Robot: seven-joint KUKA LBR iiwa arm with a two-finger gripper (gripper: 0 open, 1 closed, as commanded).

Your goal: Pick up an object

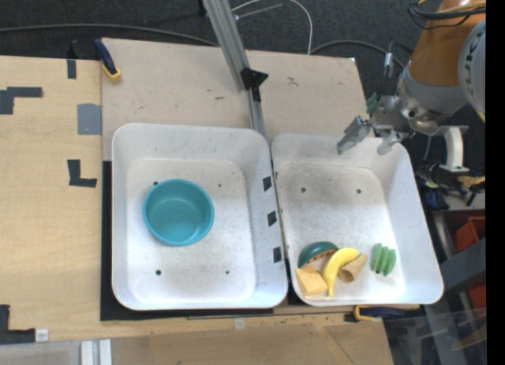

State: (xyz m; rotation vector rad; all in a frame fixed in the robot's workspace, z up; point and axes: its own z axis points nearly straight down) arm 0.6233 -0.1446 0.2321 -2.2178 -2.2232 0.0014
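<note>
Plywood table (181, 95) carries two white bins side by side. Left bin (126, 198) holds a teal bowl (179, 212). Right bin (410, 221) has a banana (339, 265), a green ridged toy (383, 259) and a tan block (311, 281) clustered in its near corner — well apart from the gripper (365, 139), which hovers above the far rim, fingers spread, pinching nothing.

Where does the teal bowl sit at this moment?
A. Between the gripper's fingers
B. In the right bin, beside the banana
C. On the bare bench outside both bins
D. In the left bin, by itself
D: the teal bowl rests on the floor of the left bin, while the banana lies in the right bin.
</note>
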